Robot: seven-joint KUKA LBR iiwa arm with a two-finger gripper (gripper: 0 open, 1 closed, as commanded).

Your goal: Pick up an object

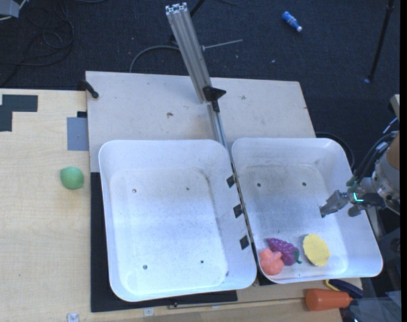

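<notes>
We see three small things in the near corner of the right bin (338, 154): a yellow disc (316, 249), a purple bunch of grapes (283, 248) just left of it, and an orange lump (271, 262) touching the grapes. The gripper (339, 205) hangs over that bin's right side, above the disc and apart from it; we cannot tell its opening. A green ball (72, 178) lies well left of the bins.

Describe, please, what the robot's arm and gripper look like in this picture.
The gripper is small, grey and metallic, with dark fingers and a tiny green-blue light glowing near its base. Behind it, the arm is grey with an orange patch, and dark cables loop along it.
</notes>
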